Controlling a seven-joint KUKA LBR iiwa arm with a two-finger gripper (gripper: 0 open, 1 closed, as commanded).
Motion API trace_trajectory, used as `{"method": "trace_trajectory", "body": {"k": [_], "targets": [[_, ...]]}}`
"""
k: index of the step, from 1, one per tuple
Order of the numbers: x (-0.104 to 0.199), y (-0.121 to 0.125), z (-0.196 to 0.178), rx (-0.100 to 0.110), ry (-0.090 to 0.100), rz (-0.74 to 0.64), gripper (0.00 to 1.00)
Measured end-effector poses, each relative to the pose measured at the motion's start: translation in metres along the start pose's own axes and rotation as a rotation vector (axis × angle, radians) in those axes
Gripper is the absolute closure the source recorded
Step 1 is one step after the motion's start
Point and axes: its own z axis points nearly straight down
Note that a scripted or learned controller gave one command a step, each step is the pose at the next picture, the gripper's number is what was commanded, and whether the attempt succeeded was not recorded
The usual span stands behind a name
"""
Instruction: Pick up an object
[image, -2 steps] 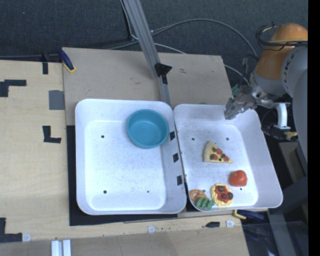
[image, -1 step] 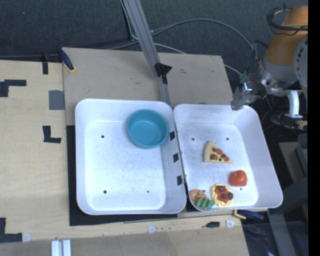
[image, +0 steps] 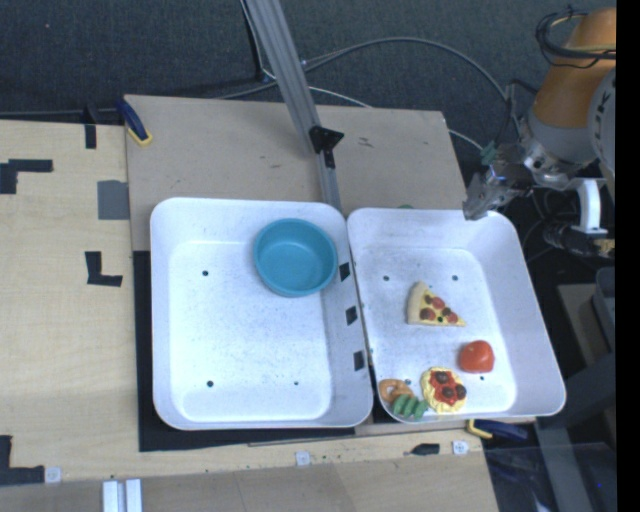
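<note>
I see the gripper (image: 481, 200) poised over the right bin's (image: 530, 300) far corner; its fingers look blurred, so I can't tell their spread. The pizza slice (image: 432, 306) lies mid-bin, untouched.

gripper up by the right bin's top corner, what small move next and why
Probably swing the gripper inward and down toward the pizza slice. It sits at the right bin's far corner rim, carrying nothing, and the slice is the nearest toy, lying apart from the others.

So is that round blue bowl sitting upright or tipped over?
Upright. The round blue bowl in the left white bin shows its open mouth and inner floor facing up, rim level all round.
</note>
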Motion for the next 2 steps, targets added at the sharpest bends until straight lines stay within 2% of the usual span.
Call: {"method": "trace_trajectory", "body": {"k": [2], "targets": [[0.113,-0.007,0.017,0.001,0.001,-0.004,1.0]]}}
